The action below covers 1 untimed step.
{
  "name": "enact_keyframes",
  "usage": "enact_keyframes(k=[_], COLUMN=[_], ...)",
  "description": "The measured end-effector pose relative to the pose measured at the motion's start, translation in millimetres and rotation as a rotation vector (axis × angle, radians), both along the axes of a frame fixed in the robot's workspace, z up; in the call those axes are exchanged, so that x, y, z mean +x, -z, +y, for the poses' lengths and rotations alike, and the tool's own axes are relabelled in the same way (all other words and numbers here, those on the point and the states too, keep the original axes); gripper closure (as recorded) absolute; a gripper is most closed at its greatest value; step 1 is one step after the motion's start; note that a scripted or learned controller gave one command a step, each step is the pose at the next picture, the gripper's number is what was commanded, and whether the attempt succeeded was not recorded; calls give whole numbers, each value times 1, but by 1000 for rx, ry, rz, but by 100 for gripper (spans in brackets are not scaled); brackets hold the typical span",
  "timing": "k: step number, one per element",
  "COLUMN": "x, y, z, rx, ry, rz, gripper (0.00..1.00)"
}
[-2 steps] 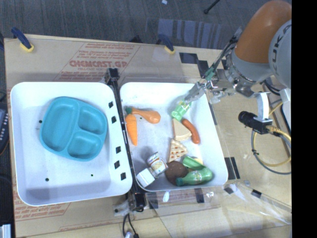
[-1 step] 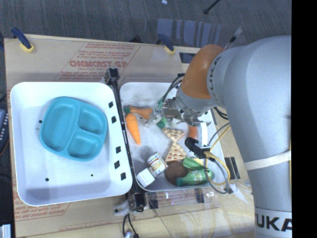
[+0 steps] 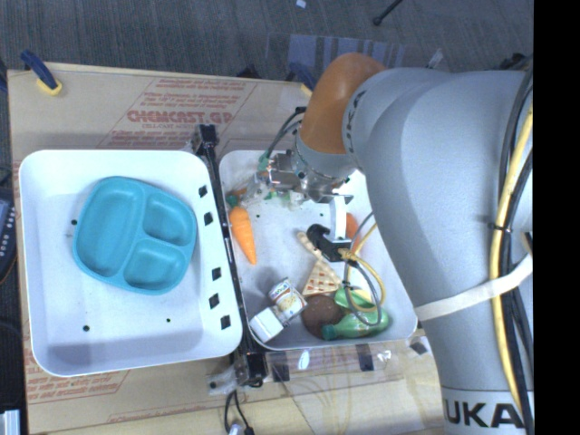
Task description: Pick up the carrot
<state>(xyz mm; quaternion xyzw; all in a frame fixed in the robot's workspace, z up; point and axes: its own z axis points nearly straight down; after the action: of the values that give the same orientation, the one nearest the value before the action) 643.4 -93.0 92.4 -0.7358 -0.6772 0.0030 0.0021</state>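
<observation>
While the arm's wrist hangs over the upper part of the right bin (image 3: 399, 308), the gripper (image 3: 276, 178) sits low near the bin's upper left corner; whether it is spread or closed cannot be told from this slant. Lying just below it, against the bin's left wall, is the carrot (image 3: 241, 232), thick end toward the top of the frame and tip pointing down. It looks like a light, stiff, smooth toy, likely to slip, so a hold across the thick middle seems best. That wall crowds its left side; bare floor lies to its right. Toward the frame's lower centre, clutter gathers: a small jar (image 3: 285, 299), a cracker wedge (image 3: 320, 277).
</observation>
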Motion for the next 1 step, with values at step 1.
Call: enact_keyframes(k=[1], x=[-71], y=[1], z=[0], rx=[-1], ry=[97], rz=[1], gripper=[0])
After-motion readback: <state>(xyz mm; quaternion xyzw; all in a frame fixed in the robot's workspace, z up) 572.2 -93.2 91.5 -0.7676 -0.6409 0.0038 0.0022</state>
